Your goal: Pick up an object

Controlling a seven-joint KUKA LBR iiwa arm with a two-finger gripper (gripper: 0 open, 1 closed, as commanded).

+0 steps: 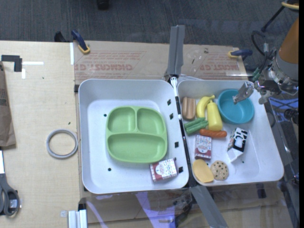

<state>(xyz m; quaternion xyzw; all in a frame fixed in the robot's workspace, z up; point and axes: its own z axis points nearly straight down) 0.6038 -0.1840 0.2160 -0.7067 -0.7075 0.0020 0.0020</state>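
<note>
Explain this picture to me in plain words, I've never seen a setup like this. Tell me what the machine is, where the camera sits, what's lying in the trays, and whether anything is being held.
One camera looks down at a slant on a bench with two shallow white bins. The left bin holds a green divided plate and a small red carton. The right bin holds toy food: a banana, a hot dog, a yellow bottle, green beans, a carrot, a cookie, plus a blue bowl. The machine is a robot arm entering from the right; its gripper hangs over the bowl's rim. Nothing shows between its fingers, so I would not say it holds anything.
</note>
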